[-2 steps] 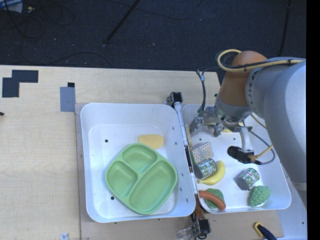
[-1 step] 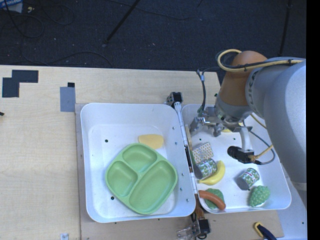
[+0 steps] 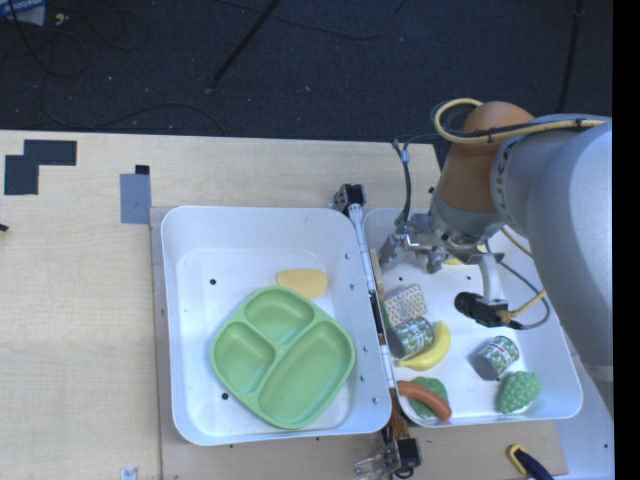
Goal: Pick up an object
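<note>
hovering over the right bin [image 3: 560,393], the jaws [image 3: 425,253] are hidden under the wrist; their state cannot be told. candidate objects lie just below: one patterned box [image 3: 403,305], one banana [image 3: 436,346], two cans [image 3: 494,356], one green ball [image 3: 517,392]. risk: crowding near the divider could cause a glancing miss. left bin [image 3: 190,268]: one green tray [image 3: 284,356].
</note>
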`<state>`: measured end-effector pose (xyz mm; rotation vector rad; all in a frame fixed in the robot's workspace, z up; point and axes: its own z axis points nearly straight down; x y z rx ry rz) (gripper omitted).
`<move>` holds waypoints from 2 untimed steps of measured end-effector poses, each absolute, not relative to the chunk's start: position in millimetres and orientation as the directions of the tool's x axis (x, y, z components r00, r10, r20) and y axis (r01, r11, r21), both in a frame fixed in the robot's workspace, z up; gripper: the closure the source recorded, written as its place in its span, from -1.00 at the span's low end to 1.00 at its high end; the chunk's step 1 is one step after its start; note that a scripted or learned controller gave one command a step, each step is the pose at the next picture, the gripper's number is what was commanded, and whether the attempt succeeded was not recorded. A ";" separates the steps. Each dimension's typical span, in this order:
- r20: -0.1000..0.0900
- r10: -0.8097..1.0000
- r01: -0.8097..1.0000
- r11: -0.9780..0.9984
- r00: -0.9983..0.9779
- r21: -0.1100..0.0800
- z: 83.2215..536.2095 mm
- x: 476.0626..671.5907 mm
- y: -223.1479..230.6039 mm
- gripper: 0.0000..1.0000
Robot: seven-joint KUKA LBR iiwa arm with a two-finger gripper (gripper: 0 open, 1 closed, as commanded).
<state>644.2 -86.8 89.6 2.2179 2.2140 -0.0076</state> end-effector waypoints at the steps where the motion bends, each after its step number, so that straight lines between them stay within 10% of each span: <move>1: -0.009 1.000 1.000 -0.002 0.002 0.002 89.5 644.2 -86.8 -1.00; 2: -0.008 1.000 1.000 -0.002 0.002 0.002 89.5 644.3 -87.0 -1.00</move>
